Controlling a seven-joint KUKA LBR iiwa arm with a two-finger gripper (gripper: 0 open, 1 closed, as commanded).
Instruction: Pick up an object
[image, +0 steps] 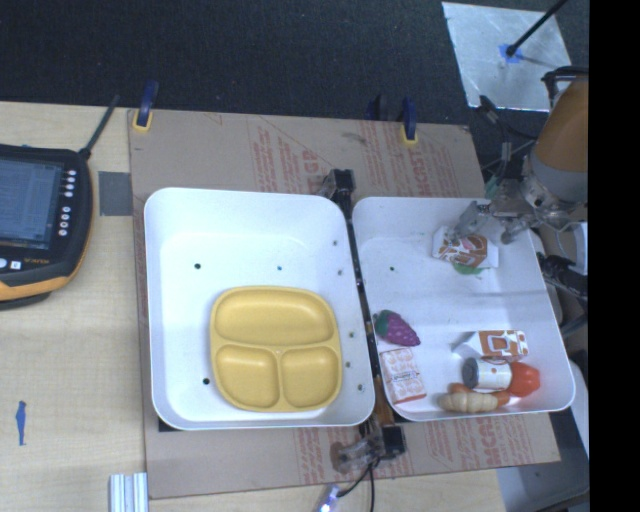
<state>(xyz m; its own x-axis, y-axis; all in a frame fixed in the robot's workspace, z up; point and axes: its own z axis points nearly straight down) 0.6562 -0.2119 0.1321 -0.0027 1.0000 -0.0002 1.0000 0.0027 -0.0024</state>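
Far left of the tool sits a yellow three-compartment plastic tray in the left white bin. In the right white bin, the tool hovers just over a small crumpled multicoloured packet — its grip state cannot be told.

A light wooden bench is carrying a brown cardboard sheet, clipped at its far edge by two blue clamps. Two shallow white bins are sitting side by side on the cardboard, the left bin and the right bin touching. A black-and-orange control pendant is lying on the bench, far left.
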